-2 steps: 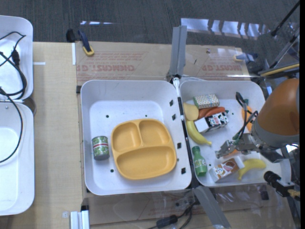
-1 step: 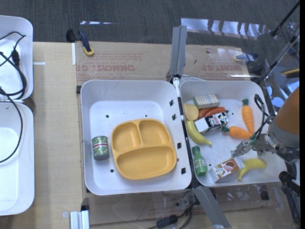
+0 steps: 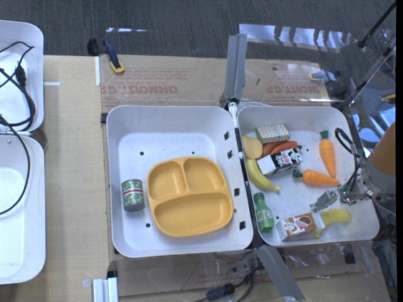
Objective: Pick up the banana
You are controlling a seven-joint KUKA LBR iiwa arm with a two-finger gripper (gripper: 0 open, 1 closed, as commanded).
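Observation:
The banana (image 3: pixel 260 176) is yellow and curved. It lies in the right bin (image 3: pixel 365 234) along the left wall, just below a pale round piece (image 3: pixel 252 147). My gripper (image 3: pixel 327 199) hangs low over the right side of the same bin, reaching in from the right. It sits well to the right of the banana, between an orange carrot (image 3: pixel 317 178) and a small yellow toy (image 3: pixel 335 217). I see nothing held in it.
The right bin also holds a second carrot (image 3: pixel 327 156), a black-and-white carton (image 3: pixel 286 160), a patterned box (image 3: pixel 272 133), a green bottle (image 3: pixel 262 212) and a juice box (image 3: pixel 298 226). The left bin (image 3: pixel 116 168) holds a yellow divided plate (image 3: pixel 189 195) and a green can (image 3: pixel 133 194).

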